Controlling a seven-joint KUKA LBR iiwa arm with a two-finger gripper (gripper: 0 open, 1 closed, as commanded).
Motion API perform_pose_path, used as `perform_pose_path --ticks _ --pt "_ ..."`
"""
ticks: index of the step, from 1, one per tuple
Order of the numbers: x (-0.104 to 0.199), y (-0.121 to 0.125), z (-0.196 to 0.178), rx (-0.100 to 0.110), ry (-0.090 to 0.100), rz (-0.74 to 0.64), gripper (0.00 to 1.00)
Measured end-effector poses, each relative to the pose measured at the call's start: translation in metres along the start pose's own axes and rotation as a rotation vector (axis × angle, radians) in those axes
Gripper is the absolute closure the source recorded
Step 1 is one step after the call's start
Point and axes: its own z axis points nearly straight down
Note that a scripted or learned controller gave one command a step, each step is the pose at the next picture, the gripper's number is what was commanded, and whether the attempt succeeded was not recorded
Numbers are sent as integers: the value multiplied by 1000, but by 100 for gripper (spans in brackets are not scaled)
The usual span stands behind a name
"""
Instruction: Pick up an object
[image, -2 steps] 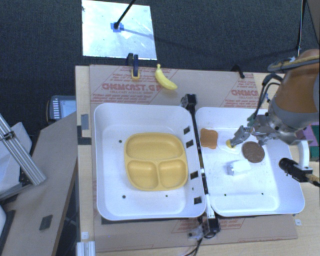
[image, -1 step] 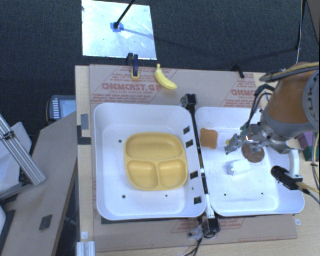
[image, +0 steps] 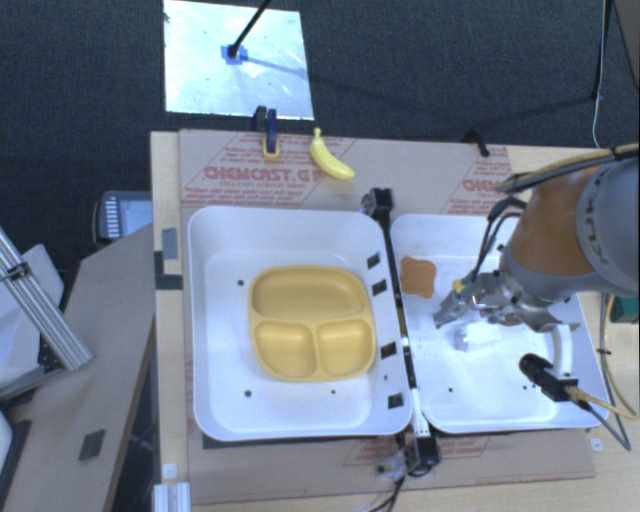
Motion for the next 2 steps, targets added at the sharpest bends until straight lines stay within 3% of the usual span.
perform_pose_path --ticks 1,2 --pt "-1 7 24 -20 -5 -1 0" --pt "0 2 19 -2 0 1 100"
